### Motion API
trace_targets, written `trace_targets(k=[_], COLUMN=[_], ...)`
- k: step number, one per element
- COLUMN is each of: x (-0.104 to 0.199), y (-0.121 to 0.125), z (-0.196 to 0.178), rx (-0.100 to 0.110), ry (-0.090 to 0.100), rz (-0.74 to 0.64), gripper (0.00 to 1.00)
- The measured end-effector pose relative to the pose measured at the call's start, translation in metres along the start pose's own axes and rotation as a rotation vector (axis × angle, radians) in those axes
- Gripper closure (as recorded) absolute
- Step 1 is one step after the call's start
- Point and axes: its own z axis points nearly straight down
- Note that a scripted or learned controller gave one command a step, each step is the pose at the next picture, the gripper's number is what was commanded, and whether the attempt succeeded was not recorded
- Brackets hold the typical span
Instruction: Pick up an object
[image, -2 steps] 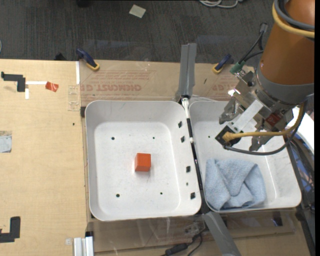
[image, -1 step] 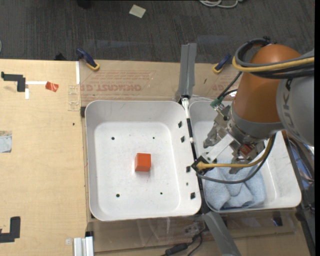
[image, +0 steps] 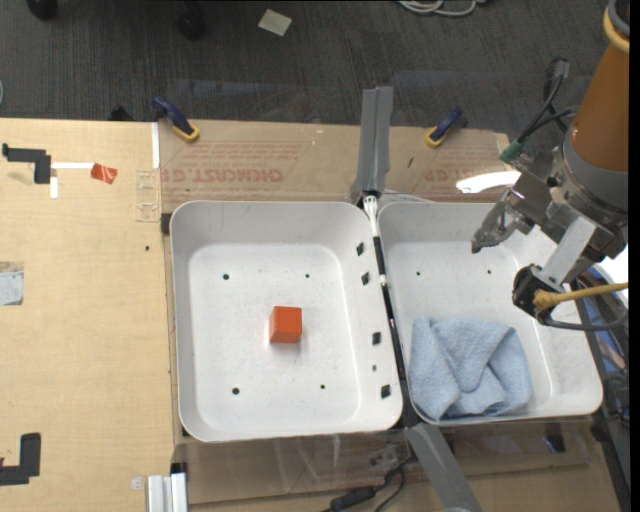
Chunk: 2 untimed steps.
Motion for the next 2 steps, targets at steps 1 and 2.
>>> trace_targets(k=[1,2], x=[0.042,0.064], y=[-0.034,-0.055], z=[-0.045,-0.046], rx=[-0.001,-0.002], ry=[0.000,0.000], rz=[0.207,0.440], gripper=[0.00,0.00])
